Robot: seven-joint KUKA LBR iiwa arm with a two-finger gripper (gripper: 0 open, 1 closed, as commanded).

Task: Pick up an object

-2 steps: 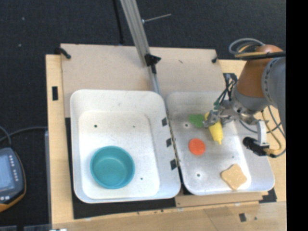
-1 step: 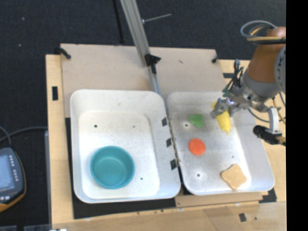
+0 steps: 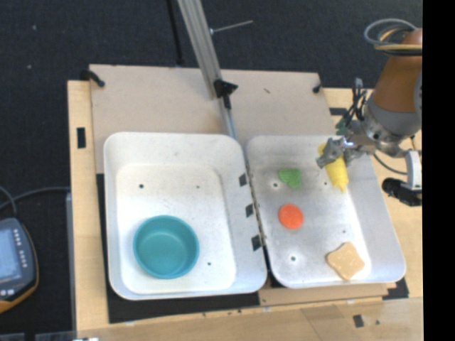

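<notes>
Your arm [image 3: 397,84] reaches in from the right, wrist angled down over the right bin's [image 3: 377,212] upper corner; the gripper [image 3: 334,153] sits right at the top of a yellow piece [image 3: 338,174]; whether it's clamped, you cannot tell. Count with me: two bins; in the right one, one yellow piece, one green [image 3: 289,177], one orange disc [image 3: 291,217], one tan block [image 3: 345,261]; the left bin [image 3: 121,155] holds one teal bowl [image 3: 166,246].

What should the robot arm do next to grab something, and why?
Probably lower a little onto the yellow thing and try closing on it. The tool sits right at its upper end in the right bin, so it is the nearest thing. The green piece, orange disc and tan piece lie farther away.
</notes>
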